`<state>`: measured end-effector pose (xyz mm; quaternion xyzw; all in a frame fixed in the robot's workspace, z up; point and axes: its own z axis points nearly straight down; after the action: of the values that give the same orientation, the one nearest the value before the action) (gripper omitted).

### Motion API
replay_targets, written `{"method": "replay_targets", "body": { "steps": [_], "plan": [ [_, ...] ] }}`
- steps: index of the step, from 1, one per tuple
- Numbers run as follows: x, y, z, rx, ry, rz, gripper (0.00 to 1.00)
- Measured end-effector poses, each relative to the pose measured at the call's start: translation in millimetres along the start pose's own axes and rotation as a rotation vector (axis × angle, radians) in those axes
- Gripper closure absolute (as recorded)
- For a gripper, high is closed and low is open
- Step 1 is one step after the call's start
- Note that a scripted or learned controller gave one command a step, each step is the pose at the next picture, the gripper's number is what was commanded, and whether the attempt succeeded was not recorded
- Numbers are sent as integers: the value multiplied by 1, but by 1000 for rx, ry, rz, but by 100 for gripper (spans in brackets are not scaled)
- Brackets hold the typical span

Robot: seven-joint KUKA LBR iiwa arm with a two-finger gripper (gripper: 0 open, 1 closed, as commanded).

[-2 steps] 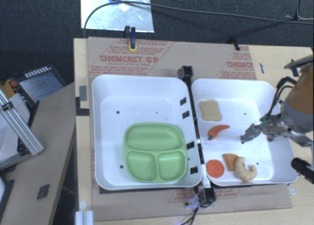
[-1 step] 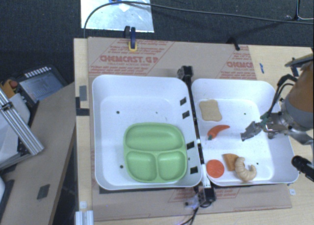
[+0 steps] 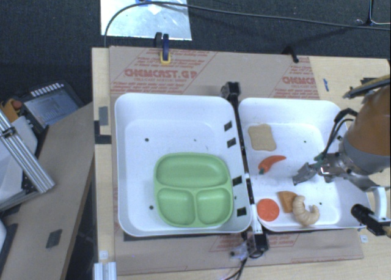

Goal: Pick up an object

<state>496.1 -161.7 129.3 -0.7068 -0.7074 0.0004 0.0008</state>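
1. Two shallow white bins side by side on the bench: left bin (image 3: 131,150) bearing a green divided plate (image 3: 192,188), right bin (image 3: 317,123) bearing the small food pieces, so that picks happen on the side nearest the arm.
2. In the right bin: a tan slice of bread (image 3: 262,137) toward the far wall, a red-orange chili pepper (image 3: 271,162) near the middle, an orange-red round slice (image 3: 267,210) by the near wall, a small orange wedge (image 3: 287,198) just beside it, and a pale curled shrimp-like piece (image 3: 305,211) touching or nearly touching that wedge.
3. Gripper (image 3: 303,173) reaching in from the right, low over the bin floor, pointing left toward the chili pepper, apart from it.
4. Nothing visible between the fingertips; spread of the gripper impossible to tell at this angle.
5. Likely target the chili pepper, lying alone on bare floor, easier to close on than the crowded wedge and curled piece.
6. Likely stage: approach, no lift yet.
7. Risk: nudging the thin pepper aside instead of clamping it.
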Motion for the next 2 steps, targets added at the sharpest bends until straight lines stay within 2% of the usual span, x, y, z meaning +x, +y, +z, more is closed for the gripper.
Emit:
{"method": "replay_targets", "body": {
  "steps": [1, 2],
  "plan": [
    [0, 0, 47, -1, 0, 0, 0],
    [0, 1, 34, -4, -1, -1, 100]
  ]
}}
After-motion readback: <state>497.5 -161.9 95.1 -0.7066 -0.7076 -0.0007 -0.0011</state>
